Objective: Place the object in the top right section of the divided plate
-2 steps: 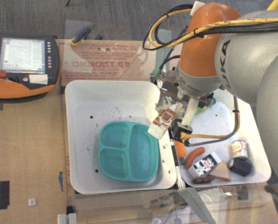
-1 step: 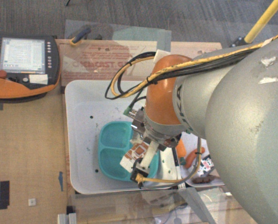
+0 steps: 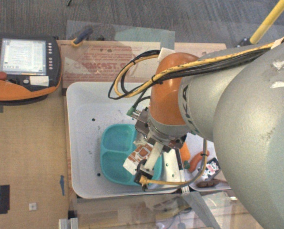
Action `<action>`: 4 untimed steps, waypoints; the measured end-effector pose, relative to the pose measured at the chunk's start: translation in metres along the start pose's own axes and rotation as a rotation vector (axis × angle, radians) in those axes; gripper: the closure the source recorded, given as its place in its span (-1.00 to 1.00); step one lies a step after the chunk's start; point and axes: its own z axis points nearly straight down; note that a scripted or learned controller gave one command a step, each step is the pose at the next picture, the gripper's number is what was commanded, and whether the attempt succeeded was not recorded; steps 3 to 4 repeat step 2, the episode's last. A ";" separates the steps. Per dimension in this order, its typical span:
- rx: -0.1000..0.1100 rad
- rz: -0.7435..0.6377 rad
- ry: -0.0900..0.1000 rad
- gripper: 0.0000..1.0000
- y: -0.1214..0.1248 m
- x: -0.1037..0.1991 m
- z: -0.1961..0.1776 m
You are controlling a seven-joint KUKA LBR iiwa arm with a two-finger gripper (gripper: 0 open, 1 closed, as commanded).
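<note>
My grey arm with its orange band reaches in from the right edge of the worktop [image 3: 27, 142] and hangs low over the left bin [image 3: 82, 104]. A teal divided plate [image 3: 114, 149] lies in that bin, toward its near right corner. The plate's left half is open to view, with one section toward the far edge and one toward the near edge. Its right half sits under my wrist and tool [image 3: 150, 152].

A small white piece with a red-brown pattern [image 3: 140, 153] shows right against the tool, over the plate's middle ridge. Its long axis slants from the far right down to the near left. I cannot tell whether my tool is apart, together or clamped on this piece, because the wrist covers the contact.

I judge the top right section to lie just beyond the piece, toward the plate's far right corner, directly beneath the wrist. The coming move is therefore a short shift that way and not a long carry. Orange items [image 3: 194, 161] lie in the right bin [image 3: 199, 142], well clear of the plate.
</note>
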 end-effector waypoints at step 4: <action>-0.001 -0.090 0.001 1.00 0.027 -0.051 -0.009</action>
